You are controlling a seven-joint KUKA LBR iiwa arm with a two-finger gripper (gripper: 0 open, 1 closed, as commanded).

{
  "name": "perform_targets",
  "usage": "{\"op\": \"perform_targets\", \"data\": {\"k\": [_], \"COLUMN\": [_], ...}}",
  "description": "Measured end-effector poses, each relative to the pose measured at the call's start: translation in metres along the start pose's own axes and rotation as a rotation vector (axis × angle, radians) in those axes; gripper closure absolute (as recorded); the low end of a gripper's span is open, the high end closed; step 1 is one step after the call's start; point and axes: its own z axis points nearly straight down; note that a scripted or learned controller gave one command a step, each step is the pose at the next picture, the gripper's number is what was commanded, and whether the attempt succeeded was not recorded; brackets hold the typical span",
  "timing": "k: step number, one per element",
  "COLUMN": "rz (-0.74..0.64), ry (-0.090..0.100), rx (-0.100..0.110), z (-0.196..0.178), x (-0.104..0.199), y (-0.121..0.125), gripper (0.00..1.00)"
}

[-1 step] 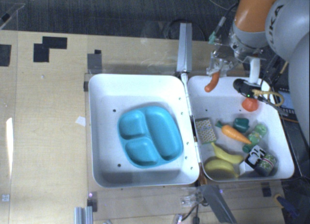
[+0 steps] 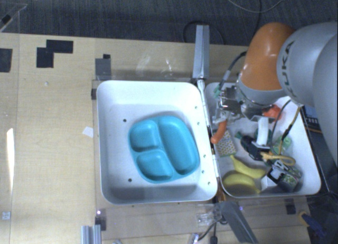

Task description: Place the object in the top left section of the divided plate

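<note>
**Arm over right bin, plate waiting**

Left bin (image 2: 105, 132) holds the blue divided plate (image 2: 165, 149), all sections bare. Right bin (image 2: 311, 179): carrot (image 2: 219, 131), banana (image 2: 247, 170), assorted clutter. The arm (image 2: 285, 58) hangs over it, gripper (image 2: 228, 102) low near the carrot; cannot tell its state. Which object is meant is unclear. Judged step: picking. Next: secure grasp, lift, carry left to the plate's top left section

Even overhead light is being cast; glare is being reflected off the white bins (image 2: 105, 148); edges are being softened slightly.
</note>
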Motion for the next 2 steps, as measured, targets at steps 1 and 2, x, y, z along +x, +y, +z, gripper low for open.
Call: {"op": "perform_targets", "data": {"k": [1,2], "rz": [0.000,0.207], "ry": [0.000,-0.001], "rx": [0.000,0.001], "z": [0.000,0.000], "x": [0.000,0.074], "y": [0.000,-0.071], "gripper": [0.00,0.00]}}
